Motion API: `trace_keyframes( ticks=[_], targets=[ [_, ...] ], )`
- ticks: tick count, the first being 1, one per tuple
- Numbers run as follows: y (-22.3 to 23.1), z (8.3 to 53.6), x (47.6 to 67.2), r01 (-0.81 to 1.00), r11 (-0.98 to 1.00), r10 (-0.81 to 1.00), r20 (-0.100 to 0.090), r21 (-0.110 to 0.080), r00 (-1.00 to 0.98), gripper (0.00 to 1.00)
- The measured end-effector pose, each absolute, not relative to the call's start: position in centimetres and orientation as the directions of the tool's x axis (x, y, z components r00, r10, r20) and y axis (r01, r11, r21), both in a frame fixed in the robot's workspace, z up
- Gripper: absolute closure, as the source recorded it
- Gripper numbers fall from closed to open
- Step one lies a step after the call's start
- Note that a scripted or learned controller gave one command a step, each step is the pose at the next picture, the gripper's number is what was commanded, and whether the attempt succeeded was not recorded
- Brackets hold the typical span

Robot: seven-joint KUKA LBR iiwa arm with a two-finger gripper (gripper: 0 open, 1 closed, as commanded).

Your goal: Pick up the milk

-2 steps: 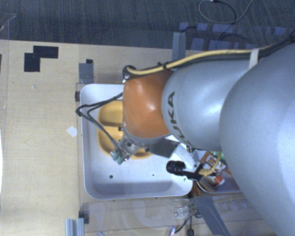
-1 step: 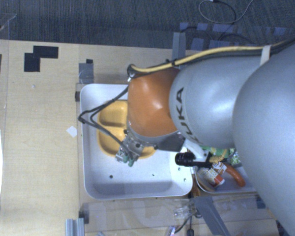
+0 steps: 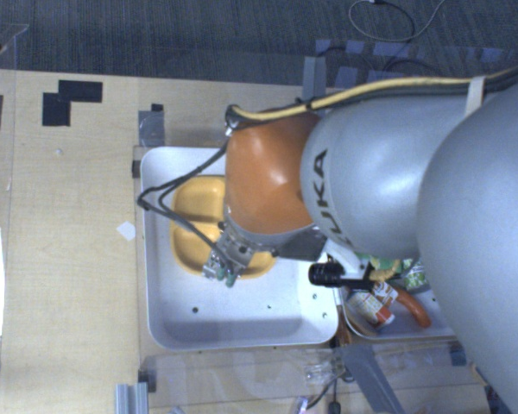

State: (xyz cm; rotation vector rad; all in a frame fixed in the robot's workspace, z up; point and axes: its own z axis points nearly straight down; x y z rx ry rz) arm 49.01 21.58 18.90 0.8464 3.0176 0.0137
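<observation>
A pale wooden bench (image 3: 60, 257) fills most of the scene, seen from above at a slant. Dark grey carpet (image 3: 198, 24) runs along the top, with a thin looped wire (image 3: 382, 15) lying on it. Black tape patches (image 3: 69, 100) sit near the bench's top left corner.

Two shallow white bins sit side by side on the bench. My grey arm (image 3: 432, 197) reaches in from the right and covers most of the right bin and the upper right part of the left bin (image 3: 155, 231). A yellow cable (image 3: 397, 87) runs along the top of the arm. The orange band (image 3: 263, 179) above my wrist hangs over the middle of the left bin.

My claw (image 3: 223, 270) points down into the left bin, just above a yellow dish-shaped thing (image 3: 198, 201) that lies toward the bin's upper left. My wrist hides part of that yellow thing. From this angle I cannot tell whether my claw is open or closed, and I cannot see anything held in it. The lower part of the left bin shows bare white floor with a few small dark specks.

A small slice of the right bin (image 3: 397, 335) shows under my arm, near its lower left corner. It holds a crowded pile. There is a small white and red package (image 3: 380, 304), a long orange-red item (image 3: 414, 307) just to its right and something green (image 3: 410, 276) above them. I cannot say for certain which of these, if any, is the milk. My claw is well apart from that pile, over the other bin.
</observation>
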Motion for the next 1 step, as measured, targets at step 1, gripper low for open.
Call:
trace_keyframes(
  ticks=[1],
  targets=[
    [23.42,17.21,48.79,0.411,0.912,0.411,-0.002,0.003,-0.912,1.0]
  ],
)
